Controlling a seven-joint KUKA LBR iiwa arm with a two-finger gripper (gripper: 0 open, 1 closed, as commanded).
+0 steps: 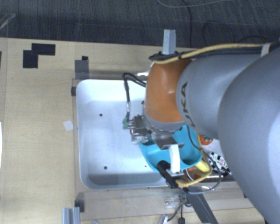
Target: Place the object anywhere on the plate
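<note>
A blue plate (150, 156) lies at the near right of the left white bin (102, 139), and the arm covers most of it. My gripper (144, 135) hangs straight over the plate's left part, below the orange band of the wrist. The wrist body hides whatever is under the gripper, so I cannot make out any object in it. An orange object (206, 139) and a yellow one (204, 167) peek out at the plate's right side.
A small white piece with dark dots (220, 161) lies to the right of the plate, half hidden by the arm. The grey arm covers the right bin. The left bin's bare white floor stretches to the left of the gripper.
</note>
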